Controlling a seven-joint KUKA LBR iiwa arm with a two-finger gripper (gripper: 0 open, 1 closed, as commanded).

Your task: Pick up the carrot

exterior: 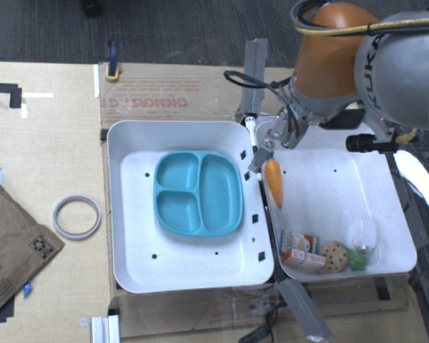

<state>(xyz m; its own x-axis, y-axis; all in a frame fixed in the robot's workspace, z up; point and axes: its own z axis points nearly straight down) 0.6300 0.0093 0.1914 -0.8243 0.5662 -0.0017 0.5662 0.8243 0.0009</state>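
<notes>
We read red mirrored print, seemingly "CHEMICALS", on the cardboard sheet, "KUKA" letters on the grey arm, and "BOX" on the brown package.

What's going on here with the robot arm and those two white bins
The KUKA arm reaches in over the right bin, its gripper just above the top end of the carrot, which lies along that bin's left wall. Whether it has a hold cannot be made out. A small carton, a cookie and something green sit at the bin's near edge. The left bin holds a teal divided plate.
</notes>
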